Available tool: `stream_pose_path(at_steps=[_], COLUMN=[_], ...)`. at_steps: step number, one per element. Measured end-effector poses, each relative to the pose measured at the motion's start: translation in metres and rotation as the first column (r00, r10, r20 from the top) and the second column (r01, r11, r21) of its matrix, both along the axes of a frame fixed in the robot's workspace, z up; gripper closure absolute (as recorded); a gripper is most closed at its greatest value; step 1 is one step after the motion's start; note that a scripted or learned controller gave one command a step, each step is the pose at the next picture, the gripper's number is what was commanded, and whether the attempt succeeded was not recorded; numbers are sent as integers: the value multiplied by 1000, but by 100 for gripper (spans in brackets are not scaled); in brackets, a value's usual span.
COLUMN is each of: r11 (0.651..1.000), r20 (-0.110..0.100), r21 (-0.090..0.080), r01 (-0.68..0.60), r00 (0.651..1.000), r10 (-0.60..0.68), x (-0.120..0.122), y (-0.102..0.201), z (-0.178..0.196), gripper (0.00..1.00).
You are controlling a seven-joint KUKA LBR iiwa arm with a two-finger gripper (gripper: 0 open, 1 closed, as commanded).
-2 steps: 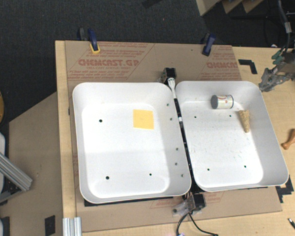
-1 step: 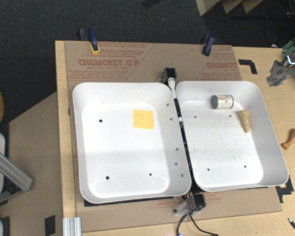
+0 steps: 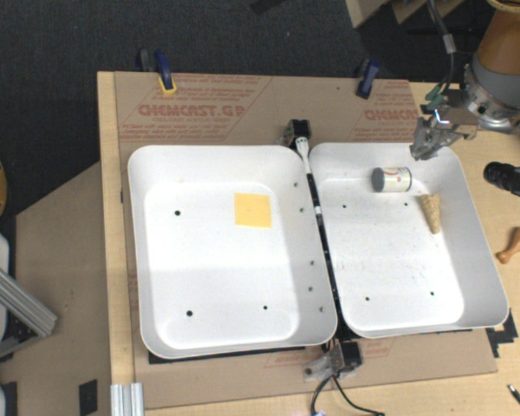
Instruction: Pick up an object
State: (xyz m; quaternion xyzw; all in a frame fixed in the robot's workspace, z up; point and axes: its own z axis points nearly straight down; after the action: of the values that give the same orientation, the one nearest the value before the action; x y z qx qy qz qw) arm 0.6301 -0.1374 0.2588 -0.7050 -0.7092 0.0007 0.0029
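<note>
End effector (image 3: 426, 146), finger state indiscernible, is hovering just beside the small cylinder (image 3: 391, 179); a descent risks rolling it away.

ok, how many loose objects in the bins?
3. A yellow square in the left bin; a small jar and a cone in the right bin's far half.

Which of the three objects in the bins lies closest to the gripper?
The small cylinder with the grey cap, in the right bin, just below-left of the gripper. The cone lies lower; the yellow square is in the left bin.
</note>
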Motion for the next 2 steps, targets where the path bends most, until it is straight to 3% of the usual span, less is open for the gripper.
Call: stream_pose_path(at_steps=[1,2], r11=[1000,1000], r20=[28,-2], r21=[-6,-1], r01=[0,1], r00=[1000,1000], r10=[1,-1], x=[8,2], y=[43,117], z=[179,71], gripper=[100,100])
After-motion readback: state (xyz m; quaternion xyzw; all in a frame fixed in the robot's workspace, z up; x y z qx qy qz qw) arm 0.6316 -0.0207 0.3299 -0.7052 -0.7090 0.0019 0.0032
